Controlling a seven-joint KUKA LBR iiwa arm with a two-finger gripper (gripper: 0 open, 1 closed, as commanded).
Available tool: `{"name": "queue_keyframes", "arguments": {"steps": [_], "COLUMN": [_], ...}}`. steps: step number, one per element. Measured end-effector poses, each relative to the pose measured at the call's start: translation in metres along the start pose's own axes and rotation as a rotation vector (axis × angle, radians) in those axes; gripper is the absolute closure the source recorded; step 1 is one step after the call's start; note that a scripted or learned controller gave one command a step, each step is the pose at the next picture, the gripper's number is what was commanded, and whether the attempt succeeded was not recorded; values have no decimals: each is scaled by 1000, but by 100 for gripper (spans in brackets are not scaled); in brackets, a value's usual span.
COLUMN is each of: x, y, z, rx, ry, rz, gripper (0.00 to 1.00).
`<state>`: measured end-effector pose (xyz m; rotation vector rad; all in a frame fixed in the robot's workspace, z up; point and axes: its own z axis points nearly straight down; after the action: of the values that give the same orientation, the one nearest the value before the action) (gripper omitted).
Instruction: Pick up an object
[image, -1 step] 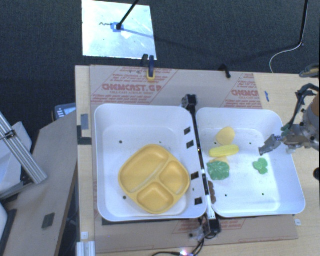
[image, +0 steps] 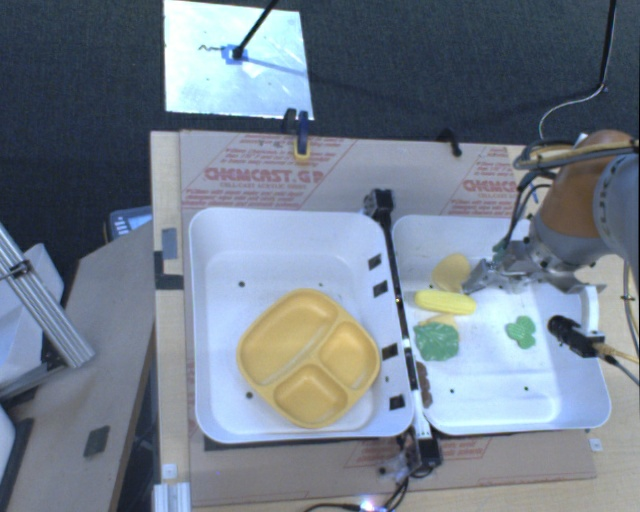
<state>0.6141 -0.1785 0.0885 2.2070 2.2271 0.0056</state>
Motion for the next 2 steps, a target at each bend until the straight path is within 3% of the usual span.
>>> {"name": "queue_keyframes", "arguments": {"steps": [1,2], "x": [48,49], "y": [57,18], "z": [3,4], "rx": [-1,8], "ry": [3,2], "rz": [-1,8], "gripper": [0,0]}}
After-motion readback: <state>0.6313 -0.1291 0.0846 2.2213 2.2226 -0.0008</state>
